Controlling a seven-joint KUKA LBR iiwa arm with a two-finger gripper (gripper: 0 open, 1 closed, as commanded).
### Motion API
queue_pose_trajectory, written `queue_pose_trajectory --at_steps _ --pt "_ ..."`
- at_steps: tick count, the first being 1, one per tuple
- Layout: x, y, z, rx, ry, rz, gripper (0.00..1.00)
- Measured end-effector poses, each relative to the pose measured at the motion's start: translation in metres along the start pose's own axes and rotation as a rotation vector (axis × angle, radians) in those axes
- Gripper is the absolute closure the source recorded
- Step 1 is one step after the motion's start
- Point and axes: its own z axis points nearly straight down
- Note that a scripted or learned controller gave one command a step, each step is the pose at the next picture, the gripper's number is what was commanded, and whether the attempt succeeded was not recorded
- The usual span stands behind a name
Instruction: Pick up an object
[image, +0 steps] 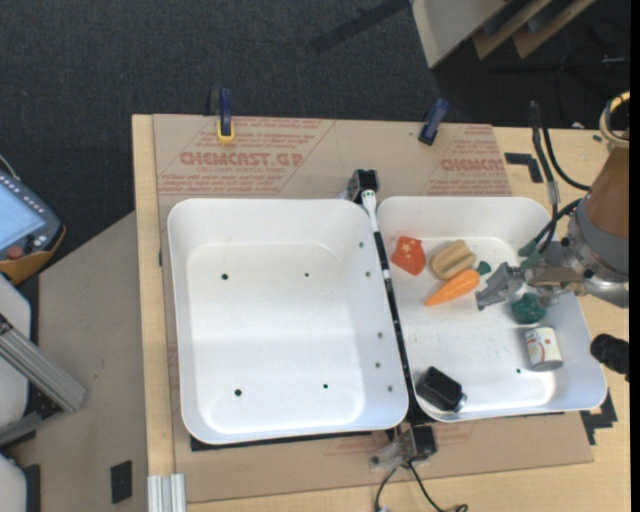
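My gripper (495, 283) hangs over the right bin (470, 212), reaching in from the right. It is open, and nothing sits between its grey fingers (491, 293). Just left of the fingertips lies an orange carrot (453, 288), tilted, with its thick end toward the gripper. A tan bread-like piece (452, 258) lies above the carrot, and a red pepper-like toy (408, 255) is to its left. A teal object (527, 309) sits directly below the wrist, partly hidden by it. A small white can (542, 347) lies nearer the front right.
A black block (440, 388) rests on the right bin's front-left rim. The left bin (200, 215) stands alongside, split off by a black divider strip (384, 290). Cables (545, 160) run down to the arm at the right. Clamps hold the board's far edge.
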Motion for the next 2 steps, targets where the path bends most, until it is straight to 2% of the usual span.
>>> queue_pose_trajectory --at_steps 1,2 --pt "-0.059 0.013 -0.134 -0.018 -0.008 0.004 0.0" --pt "-0.056 -0.009 -0.29 -0.022 -0.008 -0.001 0.0"
